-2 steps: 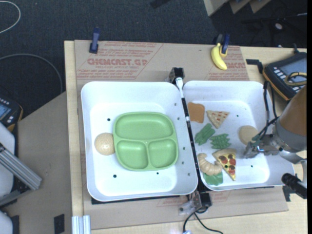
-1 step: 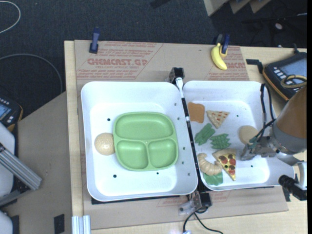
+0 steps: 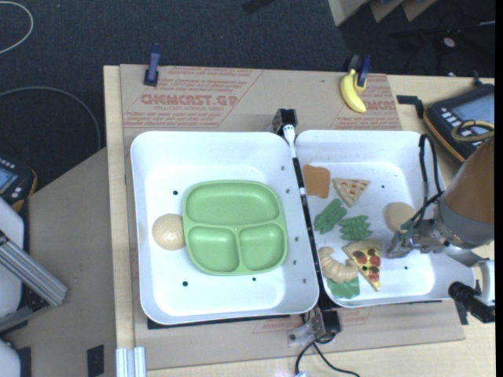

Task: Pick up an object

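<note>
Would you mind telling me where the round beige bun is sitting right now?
In the camera view, the round beige bun lies in the left bin, touching the left edge of the green divided tray, on the side away from the gripper.

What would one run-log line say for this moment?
hand: low in right bin | nearest: pizza slice, beige round piece | green tray: left bin

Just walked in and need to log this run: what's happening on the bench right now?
The arm reaches in from the right, its gripper low over the right bin, beside a pizza slice and a tan round piece. Nothing shows between its fingers, so no pick yet. Other toy foods lie around it. The left bin holds a green divided tray and a beige ball.
</note>
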`<state>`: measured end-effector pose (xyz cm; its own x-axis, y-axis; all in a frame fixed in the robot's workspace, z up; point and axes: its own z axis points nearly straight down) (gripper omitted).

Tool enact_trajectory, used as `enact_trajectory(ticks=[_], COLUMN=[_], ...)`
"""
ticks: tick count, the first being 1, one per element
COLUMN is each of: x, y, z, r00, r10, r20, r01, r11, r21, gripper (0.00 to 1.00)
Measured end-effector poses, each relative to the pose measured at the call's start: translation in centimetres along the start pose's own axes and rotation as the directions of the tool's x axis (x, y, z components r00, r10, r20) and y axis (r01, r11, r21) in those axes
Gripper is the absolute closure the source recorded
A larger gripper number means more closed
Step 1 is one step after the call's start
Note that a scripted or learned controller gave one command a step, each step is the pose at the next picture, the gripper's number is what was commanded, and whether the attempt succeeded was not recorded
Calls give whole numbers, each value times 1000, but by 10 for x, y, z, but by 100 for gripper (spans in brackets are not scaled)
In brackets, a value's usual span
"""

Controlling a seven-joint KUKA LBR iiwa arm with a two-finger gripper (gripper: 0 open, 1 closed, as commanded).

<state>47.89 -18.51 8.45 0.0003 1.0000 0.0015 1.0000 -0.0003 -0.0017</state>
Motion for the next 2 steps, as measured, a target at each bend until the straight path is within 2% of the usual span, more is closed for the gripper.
enact_trajectory(ticks=[2], x=[-5], y=[1], z=[-10], r00=[1000], r10=[0], r20=[3], r01=[0], r11=[1000], r21=[-5], gripper=[100])
